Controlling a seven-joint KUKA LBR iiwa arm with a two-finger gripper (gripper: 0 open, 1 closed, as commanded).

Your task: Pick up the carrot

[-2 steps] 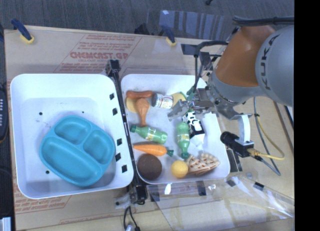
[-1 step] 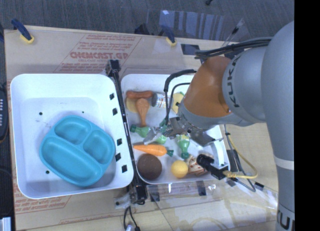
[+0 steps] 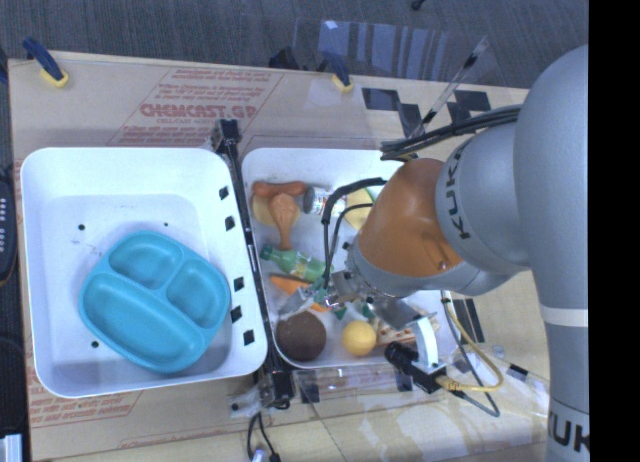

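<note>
Cardboard-covered bench (image 3: 150, 110) carries two white bins side by side. Arm (image 3: 500, 190) comes in from 3 o'clock and covers much of the right bin (image 3: 300, 162). Left bin (image 3: 50, 280) holds a blue divided plate (image 3: 155, 300). Gripper (image 3: 335, 295) sits low over the clutter at the right bin's centre; can't tell its state. Carrot (image 3: 290, 284) lies just at 9 o'clock of the gripper, beside a green item (image 3: 295, 263). Brown ball (image 3: 301, 336) and lemon (image 3: 359, 338) at 6 o'clock.

Blue tray (image 3: 150, 295) (white bins (image 3: 50, 250))
</note>
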